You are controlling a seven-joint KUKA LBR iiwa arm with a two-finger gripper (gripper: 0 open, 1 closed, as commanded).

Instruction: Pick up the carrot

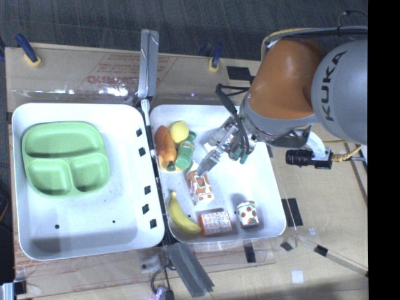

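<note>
The carrot (165, 144) is a stubby orange piece lying along the left wall of the right bin (265, 186). A yellow lemon (179, 131) touches its upper right, and a green bottle (185, 155) lies against its right side. My gripper (208, 154) hangs over the middle of the right bin, just right of the green bottle and a short way from the carrot. Its two silver fingers (209, 161) point down-left, spread apart with nothing between them.
A small printed packet (200, 187), a banana (181, 216), a red patterned can (214, 222) and a strawberry-print cup (247, 214) lie in the front of the right bin. The left bin (87, 230) holds a green divided tray (65, 158). A metal divider (147, 67) stands between the bins.
</note>
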